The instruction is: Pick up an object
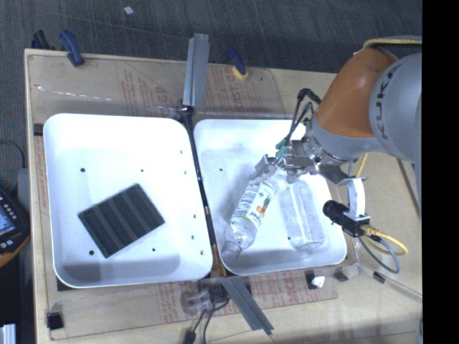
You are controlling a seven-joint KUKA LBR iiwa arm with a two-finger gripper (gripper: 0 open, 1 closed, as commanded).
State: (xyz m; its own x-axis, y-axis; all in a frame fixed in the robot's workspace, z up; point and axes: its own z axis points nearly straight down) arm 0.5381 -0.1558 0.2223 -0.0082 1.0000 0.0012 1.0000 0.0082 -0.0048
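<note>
The bench (pixel 107 74) is a pale wooden board with red print, held by blue clamps (pixel 70 47) along its far edge. On it sit two shallow white bins, side by side and touching along a dark seam.

The arm (pixel 373 102), grey with an orange band, reaches in from the right and hangs over the upper right part of the right bin (pixel 222 145). Cables run along it, and a yellow cable (pixel 387 244) trails over the bench near the bin's right edge.

The left bin (pixel 93 142) holds a dark ribbed slab (pixel 120 219), lying flat and turned at an angle, in the lower left half.

In the right bin lie two clear plastic bottles. The bottle with the label (pixel 251 212) lies slanted, its cap toward the bin's near left corner and its other end up under the hand. The plain bottle (pixel 303 215) lies just beside it on the right, more nearly straight, its lower end near the bin's near wall.

The gripper (pixel 283 162) sits low at the upper ends of both bottles, right over where the two nearly meet. Its fingers are lost among the metal parts and the clear plastic, so how wide it stands cannot be told, nor whether it grips either bottle.
</note>
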